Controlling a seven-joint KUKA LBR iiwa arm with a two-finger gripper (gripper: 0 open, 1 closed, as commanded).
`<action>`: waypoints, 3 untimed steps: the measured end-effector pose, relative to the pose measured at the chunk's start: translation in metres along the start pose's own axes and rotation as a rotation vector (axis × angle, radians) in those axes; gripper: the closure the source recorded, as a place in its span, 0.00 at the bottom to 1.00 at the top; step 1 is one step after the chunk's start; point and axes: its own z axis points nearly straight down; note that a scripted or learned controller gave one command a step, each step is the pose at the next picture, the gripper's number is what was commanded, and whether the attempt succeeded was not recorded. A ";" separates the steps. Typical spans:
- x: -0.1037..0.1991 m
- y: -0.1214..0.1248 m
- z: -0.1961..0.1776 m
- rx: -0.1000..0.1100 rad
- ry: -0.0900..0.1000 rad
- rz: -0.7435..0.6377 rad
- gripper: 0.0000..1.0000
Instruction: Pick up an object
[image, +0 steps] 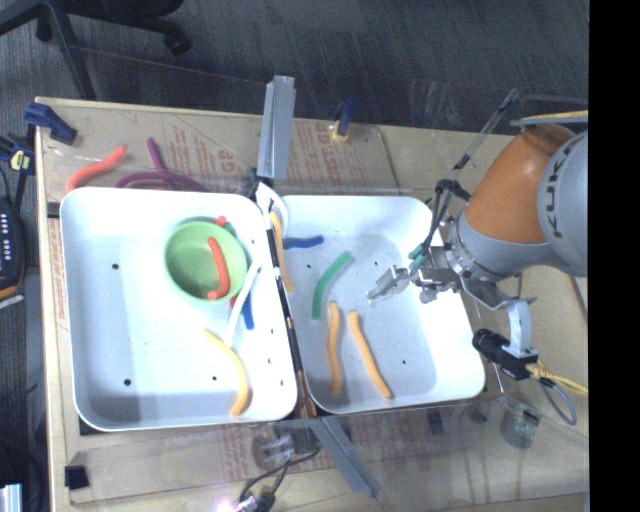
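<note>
- Camera view shows you the gripper (388, 285) low over the right bin (450, 375), reaching in from that bin's right wall.
- You cannot tell from here whether it is apart or together; nothing is visible between its tips, so treat it as holding nothing.
- Your nearest candidates lie left of the gripper on the right bin's floor: the green strip (330, 283), and 2 orange strips, one (368, 353) below the tip and the other (334, 347) further left.
- The blue piece (302, 241) sits near the right bin's upper-left corner, well apart from the tip.
- Risk 1: these strips are thin and lie flat, so a descent that stops too high would likely close on air.
- Risk 2: the 2 orange strips lie close together; a poorly centred grasp could nudge one and drop the other.
- Risk 3: the tip looks slanted, so it may slide a strip along the smooth floor.
- The green bowl (206, 262) sits in the left bin (100, 330), far from the right bin's action.
</note>
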 end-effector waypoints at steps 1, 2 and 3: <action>0.054 0.018 0.095 0.002 0.000 -0.304 0.00; 0.053 0.017 0.086 0.004 -0.001 -0.307 1.00; 0.126 0.070 -0.059 -0.005 -0.002 -0.213 1.00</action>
